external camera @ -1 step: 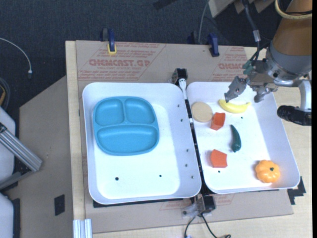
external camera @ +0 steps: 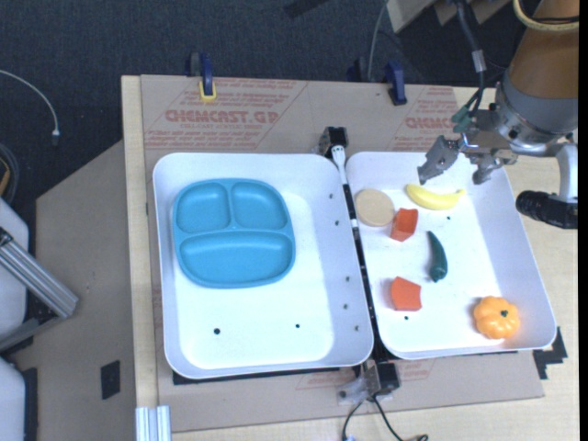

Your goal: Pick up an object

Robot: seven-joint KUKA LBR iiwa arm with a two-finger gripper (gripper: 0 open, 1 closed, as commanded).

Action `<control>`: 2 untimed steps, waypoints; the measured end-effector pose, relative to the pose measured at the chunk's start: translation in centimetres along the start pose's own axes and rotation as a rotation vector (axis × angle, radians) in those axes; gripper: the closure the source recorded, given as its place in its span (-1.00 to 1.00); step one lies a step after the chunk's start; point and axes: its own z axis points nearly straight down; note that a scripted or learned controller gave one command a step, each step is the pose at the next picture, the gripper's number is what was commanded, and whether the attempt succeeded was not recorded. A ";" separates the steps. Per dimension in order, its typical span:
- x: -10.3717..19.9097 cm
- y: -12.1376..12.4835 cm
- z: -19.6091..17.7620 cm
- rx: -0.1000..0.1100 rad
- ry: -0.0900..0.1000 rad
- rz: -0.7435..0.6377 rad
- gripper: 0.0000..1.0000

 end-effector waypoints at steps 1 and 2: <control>1.0 -0.2 5.9 0.008 0.002 0.001 -1.00; 0.0 -0.3 11.2 0.008 0.001 0.002 -1.00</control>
